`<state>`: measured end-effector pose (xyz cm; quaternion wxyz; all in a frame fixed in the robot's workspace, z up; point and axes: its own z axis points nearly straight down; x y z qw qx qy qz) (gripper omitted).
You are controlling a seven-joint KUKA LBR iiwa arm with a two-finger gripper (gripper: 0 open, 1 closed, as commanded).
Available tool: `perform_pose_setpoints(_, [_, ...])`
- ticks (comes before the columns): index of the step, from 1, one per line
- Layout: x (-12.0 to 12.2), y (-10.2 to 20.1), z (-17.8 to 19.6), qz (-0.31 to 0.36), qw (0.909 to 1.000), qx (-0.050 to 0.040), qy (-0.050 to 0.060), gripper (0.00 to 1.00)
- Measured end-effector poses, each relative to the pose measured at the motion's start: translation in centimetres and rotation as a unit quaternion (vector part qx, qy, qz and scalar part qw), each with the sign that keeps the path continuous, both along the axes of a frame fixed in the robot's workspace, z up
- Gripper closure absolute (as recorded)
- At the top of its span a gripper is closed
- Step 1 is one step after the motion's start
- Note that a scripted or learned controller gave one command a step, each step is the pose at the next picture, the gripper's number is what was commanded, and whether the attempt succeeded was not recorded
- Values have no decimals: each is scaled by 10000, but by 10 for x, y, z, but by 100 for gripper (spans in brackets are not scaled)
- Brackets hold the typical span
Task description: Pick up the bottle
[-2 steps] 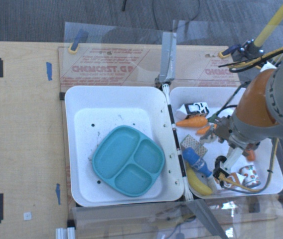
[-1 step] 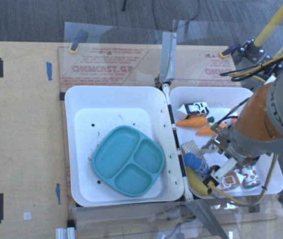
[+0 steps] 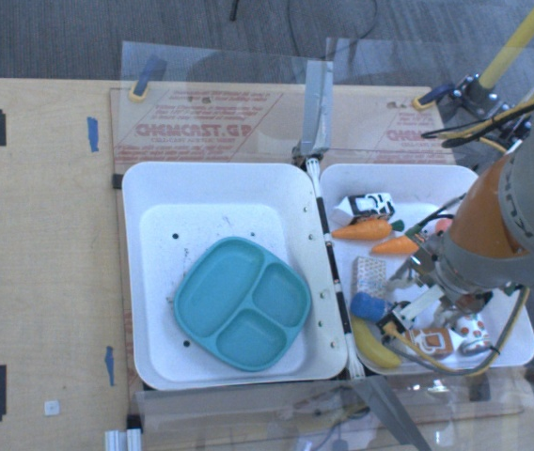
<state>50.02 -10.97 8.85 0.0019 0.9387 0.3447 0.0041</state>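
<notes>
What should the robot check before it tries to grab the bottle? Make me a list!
1. Bottle spotted: cannot tell. No clear bottle shape shows among the items in the right white bin.
2. Arm over the correct bin: ok. The grey arm with the orange band reaches into the right bin.
3. Clutter near the gripper: not ok. Two orange carrots, a yellow banana and a small blue object lie close together.
4. Gripper holding something: cannot tell. The wrist hides it.
5. Left white bin undisturbed: ok. The teal divided plate lies flat inside it.
</notes>
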Motion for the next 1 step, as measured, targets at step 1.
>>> perform_pose_setpoints(1, [20, 63, 95, 683, 9977, 1, 58, 0])
